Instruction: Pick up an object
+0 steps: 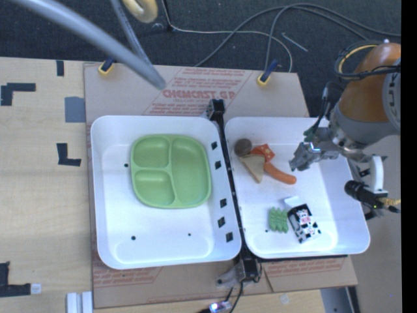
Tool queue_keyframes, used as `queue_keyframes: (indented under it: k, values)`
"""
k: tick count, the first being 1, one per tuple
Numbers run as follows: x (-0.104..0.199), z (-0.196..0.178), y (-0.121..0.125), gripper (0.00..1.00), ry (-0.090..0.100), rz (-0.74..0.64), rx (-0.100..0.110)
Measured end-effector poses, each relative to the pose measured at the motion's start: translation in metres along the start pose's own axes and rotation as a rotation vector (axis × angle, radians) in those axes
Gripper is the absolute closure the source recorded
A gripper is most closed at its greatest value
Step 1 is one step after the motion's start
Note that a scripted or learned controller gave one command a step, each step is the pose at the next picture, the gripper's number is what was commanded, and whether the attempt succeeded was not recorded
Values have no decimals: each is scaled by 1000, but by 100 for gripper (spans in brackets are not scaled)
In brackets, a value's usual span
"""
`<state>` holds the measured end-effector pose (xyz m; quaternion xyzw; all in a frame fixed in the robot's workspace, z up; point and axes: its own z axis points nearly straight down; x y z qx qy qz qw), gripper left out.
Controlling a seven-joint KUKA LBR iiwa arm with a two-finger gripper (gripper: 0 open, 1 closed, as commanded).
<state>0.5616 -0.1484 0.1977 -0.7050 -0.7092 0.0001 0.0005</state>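
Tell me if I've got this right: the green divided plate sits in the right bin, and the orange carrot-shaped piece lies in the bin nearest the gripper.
Not quite. The camera view shows the green divided plate in the left bin, not the right one. The rest holds: the orange carrot-shaped piece lies in the right bin, the one nearest the gripper.

A light wooden desk (pixel 39 175) carries a brown cardboard sheet (pixel 195 87). On the sheet, two shallow white bins sit touching: left bin (pixel 107 194), right bin (pixel 339 194), near the desk's right edge.
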Motion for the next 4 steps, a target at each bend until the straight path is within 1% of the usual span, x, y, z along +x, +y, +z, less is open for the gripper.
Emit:
queue_keyframes:
  k: [1, 2, 4]
  values:
    - [54, 5, 9, 100, 0, 0, 1]
    - [116, -4, 21, 100, 1, -2, 0]
    - [218, -29, 42, 100, 1, -1, -1]
